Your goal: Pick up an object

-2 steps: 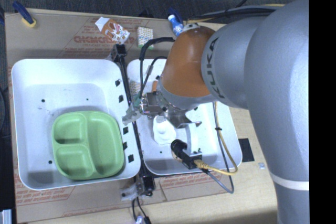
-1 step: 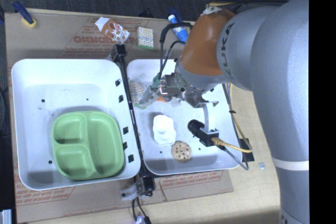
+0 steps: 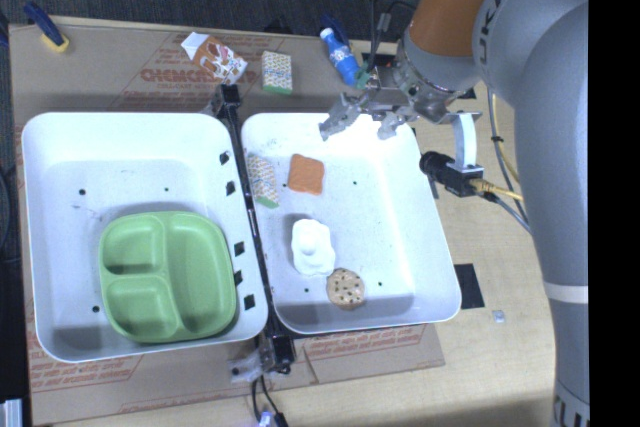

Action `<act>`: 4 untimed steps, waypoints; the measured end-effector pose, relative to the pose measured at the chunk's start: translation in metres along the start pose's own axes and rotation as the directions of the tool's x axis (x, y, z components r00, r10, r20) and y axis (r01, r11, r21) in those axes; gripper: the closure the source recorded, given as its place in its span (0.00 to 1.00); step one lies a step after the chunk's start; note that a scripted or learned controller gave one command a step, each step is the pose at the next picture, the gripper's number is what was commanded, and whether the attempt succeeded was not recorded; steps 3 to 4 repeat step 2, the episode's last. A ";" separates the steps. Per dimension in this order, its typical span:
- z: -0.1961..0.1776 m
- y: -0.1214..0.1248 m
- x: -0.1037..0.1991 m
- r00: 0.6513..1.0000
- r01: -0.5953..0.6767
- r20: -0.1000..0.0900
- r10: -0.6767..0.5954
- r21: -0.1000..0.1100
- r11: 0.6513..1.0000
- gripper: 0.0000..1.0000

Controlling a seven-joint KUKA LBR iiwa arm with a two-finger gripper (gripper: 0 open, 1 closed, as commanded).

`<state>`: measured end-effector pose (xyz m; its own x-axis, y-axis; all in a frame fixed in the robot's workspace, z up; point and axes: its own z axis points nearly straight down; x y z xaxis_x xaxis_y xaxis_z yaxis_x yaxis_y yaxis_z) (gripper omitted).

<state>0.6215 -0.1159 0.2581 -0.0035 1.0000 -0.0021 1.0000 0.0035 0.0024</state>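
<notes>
A: How far along is the pickup?

B: Barely begun, by the look of it. The pincer [image 3: 365, 123] hangs over the far edge of the right bin [image 3: 425, 250], its two fingers [image 3: 336, 122] spread apart with nothing between them. It is released, not grasping anything.

A: So what could it take?

B: Four things lie in that bin, all resting on its floor. An orange square piece [image 3: 306, 174] sits nearest the pincer, just toward the camera from it. A speckled strip [image 3: 263, 180] lies along the left wall. A white lump [image 3: 313, 247] rests in the middle, and a round cookie [image 3: 346, 288] sits just beside it, near the front wall.

A: And the left bin?

B: The left bin [image 3: 60, 155] holds a green divided plate [image 3: 168, 275], well apart from the arm.

A: What remains, then?

B: Everything that counts: choosing a target, lowering onto it, clenching, and lifting. Judging by position, the orange piece seems the likeliest pick, though that is only a guess. Some small packets [image 3: 277, 71] lie on the tabletop [image 3: 150, 50] beyond the bins.
</notes>
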 end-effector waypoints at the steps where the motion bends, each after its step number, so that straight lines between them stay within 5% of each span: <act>1: -0.002 -0.085 0.022 1.000 0.001 -0.002 -0.001 0.005 1.000 0.00; 2: -0.008 -0.129 0.129 1.000 0.005 -0.002 -0.005 0.006 1.000 0.00; 4: -0.008 -0.129 0.129 1.000 0.005 -0.002 -0.005 0.006 1.000 0.00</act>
